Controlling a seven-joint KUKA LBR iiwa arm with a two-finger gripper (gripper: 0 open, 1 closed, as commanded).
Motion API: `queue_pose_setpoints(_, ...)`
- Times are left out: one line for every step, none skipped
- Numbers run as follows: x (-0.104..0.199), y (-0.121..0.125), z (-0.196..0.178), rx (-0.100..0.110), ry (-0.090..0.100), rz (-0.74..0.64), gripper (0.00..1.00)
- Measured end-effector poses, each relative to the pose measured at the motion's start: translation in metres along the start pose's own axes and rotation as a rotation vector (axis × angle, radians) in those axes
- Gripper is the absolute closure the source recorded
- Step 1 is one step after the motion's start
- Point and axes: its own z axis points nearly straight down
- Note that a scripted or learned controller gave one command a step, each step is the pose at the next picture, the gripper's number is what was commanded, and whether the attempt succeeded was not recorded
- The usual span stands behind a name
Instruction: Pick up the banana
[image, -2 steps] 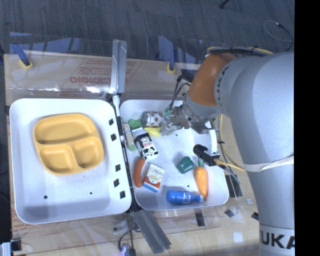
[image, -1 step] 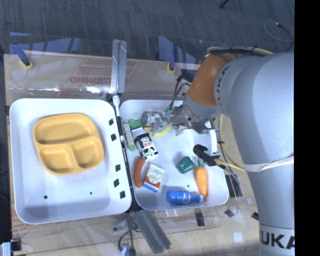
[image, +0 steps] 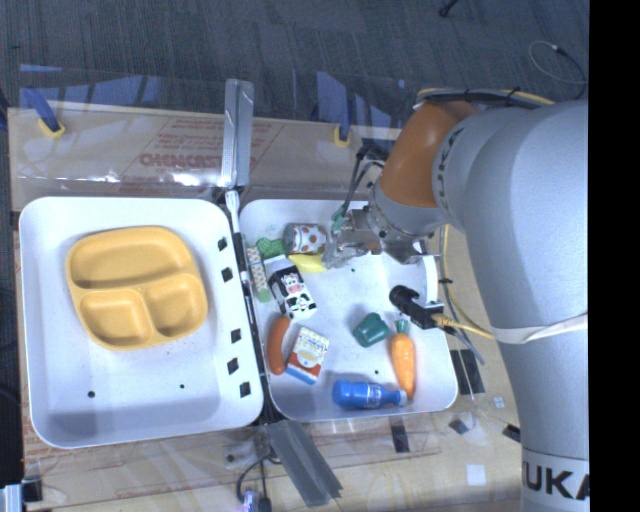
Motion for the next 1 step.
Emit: queue_pose_setpoints(0.0001,0.0000,0.0000,0.000,0.000,0.000,0.00)
